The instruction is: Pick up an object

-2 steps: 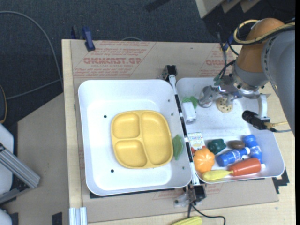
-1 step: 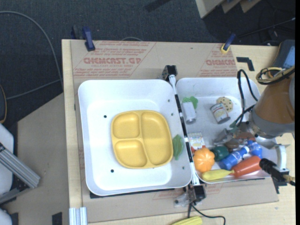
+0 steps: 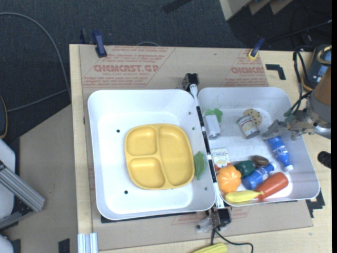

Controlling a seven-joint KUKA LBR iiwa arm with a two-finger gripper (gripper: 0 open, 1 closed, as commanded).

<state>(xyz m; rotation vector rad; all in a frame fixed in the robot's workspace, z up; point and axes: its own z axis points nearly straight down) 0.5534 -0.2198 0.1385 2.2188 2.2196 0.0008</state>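
White plastic, two shallow bins with rounded corners, side by side on a tan board worktop (image 3: 158,62) printed with faded red lettering.

Left bin (image 3: 105,141): smooth glossy floor; holds one yellow tray (image 3: 158,155), matte plastic, rounded-square, moulded into three compartments. A green leaf-shaped piece (image 3: 199,165) lies against the tray's right edge, beside the wall between the bins.

Right bin (image 3: 231,96), contents:
- Blue bottle (image 3: 278,152), small, cylindrical, white label, lying tilted near the right wall.
- Tin can (image 3: 246,125), metallic, on its side.
- Round tan disc (image 3: 255,115) with dark holes, touching the can.
- Grey cylinder (image 3: 212,124) with a green piece (image 3: 214,113) at its top end, near the left wall.
- White printed card (image 3: 219,155), flat.
- Orange pumpkin (image 3: 229,178), ribbed, round, glossy.
- Carrot (image 3: 272,184), orange-red, tapered, smooth.
- Banana (image 3: 243,196), yellow, curved, along the front wall.
- Blue lumpy item (image 3: 257,177), a dark green piece (image 3: 245,167) and a brown oval (image 3: 260,161), clustered between pumpkin and carrot.

Gripper (image 3: 284,126): grey metal, at the bin's right side just above the bottle's upper end; nothing visibly between its fingers, and I cannot tell whether they are spread or pressed together.

Blue clamps (image 3: 98,44) hold the board's far edge.
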